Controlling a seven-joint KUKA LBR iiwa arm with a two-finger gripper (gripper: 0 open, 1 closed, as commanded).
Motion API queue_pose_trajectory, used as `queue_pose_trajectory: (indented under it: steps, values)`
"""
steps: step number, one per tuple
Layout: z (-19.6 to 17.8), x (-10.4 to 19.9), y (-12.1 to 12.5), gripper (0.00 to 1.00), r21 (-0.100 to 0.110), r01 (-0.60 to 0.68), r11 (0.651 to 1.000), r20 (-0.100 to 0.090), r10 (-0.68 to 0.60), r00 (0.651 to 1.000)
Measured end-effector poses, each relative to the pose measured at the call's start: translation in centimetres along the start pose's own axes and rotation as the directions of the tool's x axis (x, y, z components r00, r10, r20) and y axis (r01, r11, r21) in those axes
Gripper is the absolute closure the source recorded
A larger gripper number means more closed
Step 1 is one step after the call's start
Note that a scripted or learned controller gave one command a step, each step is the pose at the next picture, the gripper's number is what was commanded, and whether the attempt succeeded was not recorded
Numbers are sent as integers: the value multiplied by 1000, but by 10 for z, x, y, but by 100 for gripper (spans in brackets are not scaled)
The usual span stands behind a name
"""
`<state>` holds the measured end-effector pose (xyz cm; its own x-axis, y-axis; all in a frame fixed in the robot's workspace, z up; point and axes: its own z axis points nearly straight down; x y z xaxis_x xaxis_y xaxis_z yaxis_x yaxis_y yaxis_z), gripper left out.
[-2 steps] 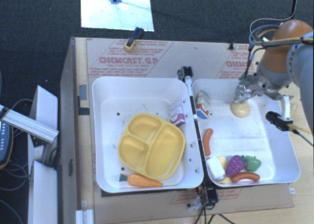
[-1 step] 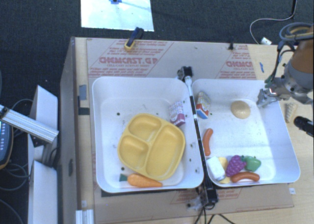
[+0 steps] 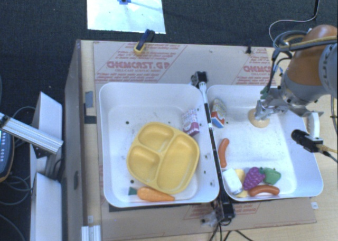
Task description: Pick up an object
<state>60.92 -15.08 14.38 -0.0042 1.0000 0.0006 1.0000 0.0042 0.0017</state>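
1. In the camera view you had the arm (image 3: 311, 60) reaching in from the right, its gripper (image 3: 262, 112) down in the far part of the right bin (image 3: 306, 182).
2. The gripper sat right over a tan round disc (image 3: 259, 122); I cannot tell whether it gripped the disc or stood released.
3. Your right bin also held a small carton (image 3: 218, 113) at its far left, a sausage (image 3: 224, 151) near the middle, and purple grapes (image 3: 254, 177) at the near edge.
4. Your left bin (image 3: 113, 129) held a yellow divided plate (image 3: 163, 156), a can (image 3: 191, 121) and a carrot (image 3: 155, 195).
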Motion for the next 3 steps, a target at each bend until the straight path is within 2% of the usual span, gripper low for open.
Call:
queue_pose_trajectory:
  steps: [1,2,3]
  values:
    - [60,-57,-9,100,2,-4,1000,2,4,1000]
    - [59,-56,4,100,-1,0,1000,2,0,1000]
    - [59,-49,5,100,-1,0,1000,1,0,1000]
